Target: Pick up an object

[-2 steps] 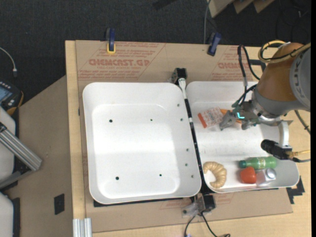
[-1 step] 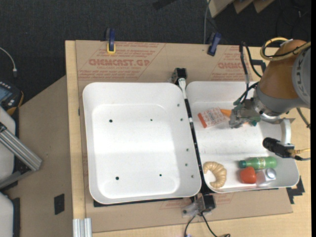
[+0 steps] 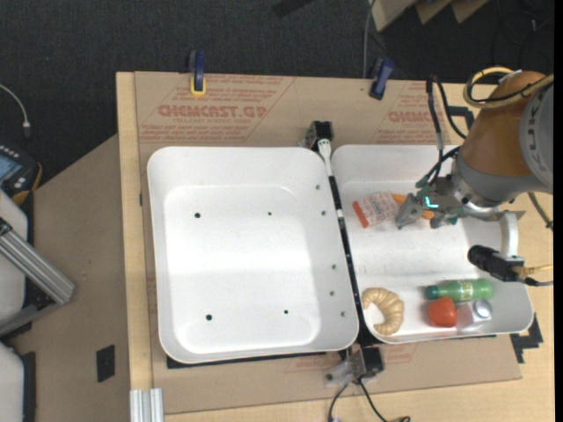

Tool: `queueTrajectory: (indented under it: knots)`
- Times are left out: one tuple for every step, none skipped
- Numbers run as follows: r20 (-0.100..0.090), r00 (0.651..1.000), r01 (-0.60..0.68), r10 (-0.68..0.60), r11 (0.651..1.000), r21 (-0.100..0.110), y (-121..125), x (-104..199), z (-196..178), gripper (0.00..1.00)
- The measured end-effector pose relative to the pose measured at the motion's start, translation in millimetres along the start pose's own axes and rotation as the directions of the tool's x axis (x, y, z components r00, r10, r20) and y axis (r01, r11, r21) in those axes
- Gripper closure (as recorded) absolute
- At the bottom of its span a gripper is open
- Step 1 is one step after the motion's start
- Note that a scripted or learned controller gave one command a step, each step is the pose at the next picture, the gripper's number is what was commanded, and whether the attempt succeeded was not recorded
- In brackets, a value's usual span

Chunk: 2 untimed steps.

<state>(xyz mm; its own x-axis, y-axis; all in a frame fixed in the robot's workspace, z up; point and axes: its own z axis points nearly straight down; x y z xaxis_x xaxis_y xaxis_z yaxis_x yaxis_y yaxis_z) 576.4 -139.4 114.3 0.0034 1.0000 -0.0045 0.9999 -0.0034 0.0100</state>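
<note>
Here the arm (image 3: 501,148) reached in from the right, and its end effector (image 3: 428,207) was low over the upper part of the right bin (image 3: 396,161). It sat just beside an orange-and-white packet (image 3: 375,208), and a small orange item (image 3: 437,221) showed at its tip. Whether it was released, clenched or grasping either of these could not be told at this scale.

The likeliest target, judging by position alone, was the packet or the orange item, both in the upper half of the right bin. The other candidates lay along that bin's near edge: a tan croissant-shaped toy (image 3: 384,309), a green bottle (image 3: 459,290), a red tomato-like piece (image 3: 442,312) and a pale, partly clear item (image 3: 478,311) just beside it. These were crowded together, which probably made the more isolated packet the easier pick.

The left bin (image 3: 242,253) lay alongside, the two rims touching, presumably so that items could be passed between them. Both bins rested on a cardboard sheet (image 3: 264,104) clipped to the bench by blue clamps (image 3: 197,70), evidently to stop it sliding.
</note>
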Motion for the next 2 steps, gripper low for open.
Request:
queueTrajectory:
  knots:
    - [0.002, 1.0, -0.001, 0.001, 1.0, -0.004, 0.8, -0.2, -10.6, 1.0]
    - [0.001, 1.0, -0.001, 0.001, 1.0, -0.003, 0.5, -0.2, -9.9, 0.0]
